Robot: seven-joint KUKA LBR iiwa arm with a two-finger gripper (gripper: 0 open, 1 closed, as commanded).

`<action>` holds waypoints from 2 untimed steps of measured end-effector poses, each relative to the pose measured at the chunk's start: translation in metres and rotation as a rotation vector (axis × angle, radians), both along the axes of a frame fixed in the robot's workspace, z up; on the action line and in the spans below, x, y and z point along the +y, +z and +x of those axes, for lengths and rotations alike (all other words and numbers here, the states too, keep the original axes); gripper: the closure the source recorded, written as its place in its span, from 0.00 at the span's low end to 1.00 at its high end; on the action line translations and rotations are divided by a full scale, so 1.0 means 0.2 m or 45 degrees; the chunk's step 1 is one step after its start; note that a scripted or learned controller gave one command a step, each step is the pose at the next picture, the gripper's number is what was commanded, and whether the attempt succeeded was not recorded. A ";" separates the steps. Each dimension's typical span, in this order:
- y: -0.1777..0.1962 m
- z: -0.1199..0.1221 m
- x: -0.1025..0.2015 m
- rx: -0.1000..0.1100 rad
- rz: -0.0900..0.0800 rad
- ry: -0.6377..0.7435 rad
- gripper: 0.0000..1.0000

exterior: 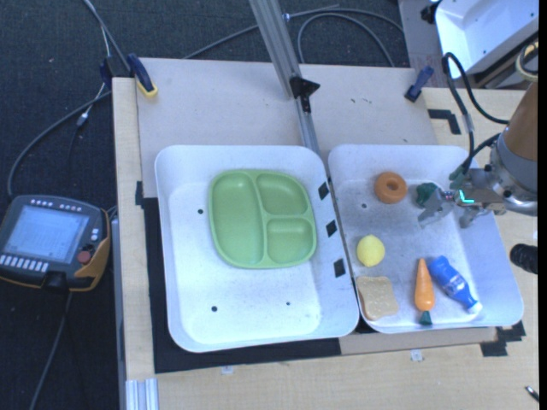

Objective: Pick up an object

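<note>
The gripper [444,205] is held low over the right bin [504,314], just right of the doughnut [391,187], presumably for a grasp; whether it is spread or closed cannot be told, and nothing is seen gripped, while the blue bottle [451,283] lies below it.

place: a robotics lab
bench: plywood top [222,101] bearing two white bins [256,331]
floor: dark carpet with loose cables [77,24]
controls: a handheld control pad [47,242] beside the bench
</note>
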State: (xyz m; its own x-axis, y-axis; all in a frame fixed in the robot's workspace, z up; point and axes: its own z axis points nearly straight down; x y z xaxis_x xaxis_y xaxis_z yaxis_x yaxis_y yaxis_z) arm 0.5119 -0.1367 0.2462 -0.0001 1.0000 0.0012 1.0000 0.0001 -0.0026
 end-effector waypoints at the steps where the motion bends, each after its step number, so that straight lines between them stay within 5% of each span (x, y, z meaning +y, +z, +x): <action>1: 0.00 0.00 0.00 -0.003 -0.001 0.001 0.00; 2: -0.26 -0.05 -0.01 0.002 0.002 -0.002 0.00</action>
